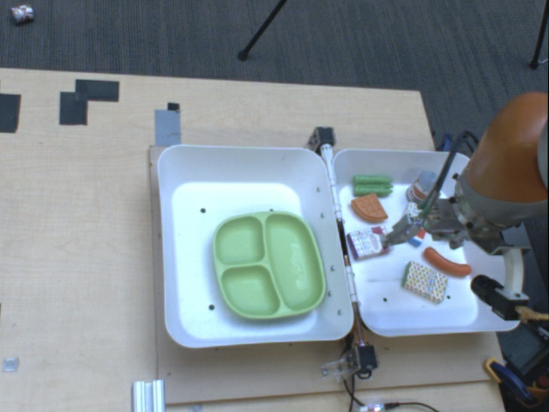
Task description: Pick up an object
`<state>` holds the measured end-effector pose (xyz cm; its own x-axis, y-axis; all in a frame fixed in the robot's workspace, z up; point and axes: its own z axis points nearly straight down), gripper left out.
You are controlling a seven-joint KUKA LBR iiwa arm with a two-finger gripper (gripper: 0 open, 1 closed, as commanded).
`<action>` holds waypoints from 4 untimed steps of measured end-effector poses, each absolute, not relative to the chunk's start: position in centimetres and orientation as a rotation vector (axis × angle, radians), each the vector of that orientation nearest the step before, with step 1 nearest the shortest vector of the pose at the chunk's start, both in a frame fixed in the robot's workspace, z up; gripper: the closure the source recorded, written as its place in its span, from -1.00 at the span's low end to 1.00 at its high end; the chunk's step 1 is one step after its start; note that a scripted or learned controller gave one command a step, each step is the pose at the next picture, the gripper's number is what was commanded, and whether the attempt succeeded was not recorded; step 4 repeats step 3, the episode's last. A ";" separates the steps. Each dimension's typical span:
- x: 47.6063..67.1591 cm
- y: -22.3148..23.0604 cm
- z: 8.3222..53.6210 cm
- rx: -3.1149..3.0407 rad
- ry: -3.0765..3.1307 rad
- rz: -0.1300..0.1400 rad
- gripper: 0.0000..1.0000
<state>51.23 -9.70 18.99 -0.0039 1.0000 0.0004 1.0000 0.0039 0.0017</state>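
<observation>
No writing on any item can be read; the small packet [364,244] shows a purple-and-white label, too blurred to make out. The fingers [401,233] reach in over the right bin [412,316], tips just beside the packet's right edge. Whether they are spread or closed cannot be told, and nothing is visibly between them. Above them lie an orange slice [370,209] and a green piece [372,184]; to their right, a red sausage [447,262]; below, a speckled block [425,281]. Well to their left, a green divided plate [268,265] sits in the left bin [184,256].

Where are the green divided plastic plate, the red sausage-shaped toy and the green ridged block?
green divided plastic plate [296,264], camera view, large right compartment.
red sausage-shaped toy [447,262], camera view, its middle.
green ridged block [372,183], camera view, top face.
</observation>
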 end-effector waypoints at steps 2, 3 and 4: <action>49.4 -10.5 10.2 2.202 2.201 0.018 1.00; 49.3 -2.8 18.5 2.215 2.225 0.006 1.00; 49.3 -2.8 18.5 2.215 2.225 0.006 1.00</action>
